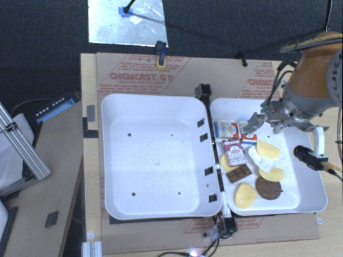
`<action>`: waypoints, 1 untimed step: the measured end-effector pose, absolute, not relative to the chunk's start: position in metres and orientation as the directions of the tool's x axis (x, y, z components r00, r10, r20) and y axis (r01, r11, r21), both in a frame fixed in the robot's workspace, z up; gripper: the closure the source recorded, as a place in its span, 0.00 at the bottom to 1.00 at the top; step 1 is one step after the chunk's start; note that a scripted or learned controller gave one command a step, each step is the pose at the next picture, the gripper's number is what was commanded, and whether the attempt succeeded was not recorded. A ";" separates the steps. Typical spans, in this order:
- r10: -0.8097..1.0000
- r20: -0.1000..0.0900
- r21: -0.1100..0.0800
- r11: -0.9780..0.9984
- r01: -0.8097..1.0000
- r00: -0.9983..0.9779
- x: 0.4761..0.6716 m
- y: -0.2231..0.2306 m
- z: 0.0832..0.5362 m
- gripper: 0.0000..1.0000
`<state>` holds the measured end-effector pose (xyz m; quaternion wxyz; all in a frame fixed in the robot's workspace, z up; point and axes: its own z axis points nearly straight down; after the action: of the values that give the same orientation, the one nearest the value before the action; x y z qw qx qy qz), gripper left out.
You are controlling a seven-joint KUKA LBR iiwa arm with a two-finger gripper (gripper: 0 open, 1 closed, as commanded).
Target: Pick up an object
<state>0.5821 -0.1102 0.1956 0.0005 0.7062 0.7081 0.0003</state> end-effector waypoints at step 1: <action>1.000 0.001 0.008 0.014 1.000 -0.014 0.610 -0.014 0.242 0.00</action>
<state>0.6097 -0.0140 0.2415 0.0026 0.7022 0.7119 0.0030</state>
